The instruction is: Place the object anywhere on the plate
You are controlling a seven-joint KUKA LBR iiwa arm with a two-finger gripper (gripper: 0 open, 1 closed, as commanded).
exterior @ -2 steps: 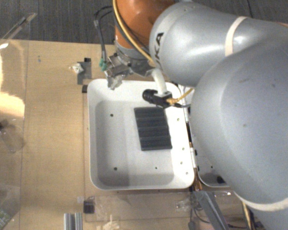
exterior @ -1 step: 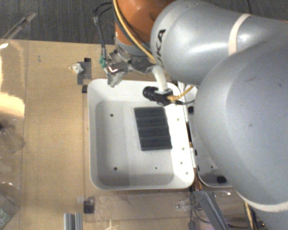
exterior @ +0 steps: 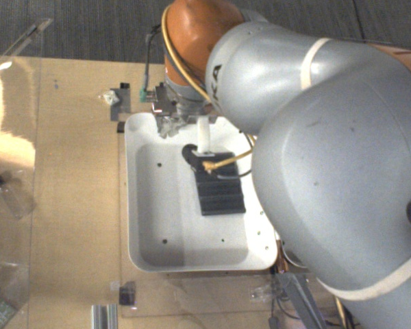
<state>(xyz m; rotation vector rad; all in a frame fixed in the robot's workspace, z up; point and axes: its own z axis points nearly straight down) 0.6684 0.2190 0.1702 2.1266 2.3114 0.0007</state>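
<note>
Arm [exterior: 315, 149]: grey with an orange band, reaching in from the right and covering the right side of the worktop [exterior: 68, 184].
Claw [exterior: 170, 120]: low over the far left corner of the white bin [exterior: 132, 204], just at its rim.
Claw state: cannot tell whether it is released or clenched.
Object: cannot tell where it lies; the arm's bulk hides the bin's right edge and everything beyond it.
Bin floor: white, with a few small dark specks [exterior: 164, 240].
Beside the bin: a small dark block [exterior: 127, 293] on the worktop near the near left corner.
Far left: a clear bottle [exterior: 10, 196] lying on its side.
</note>
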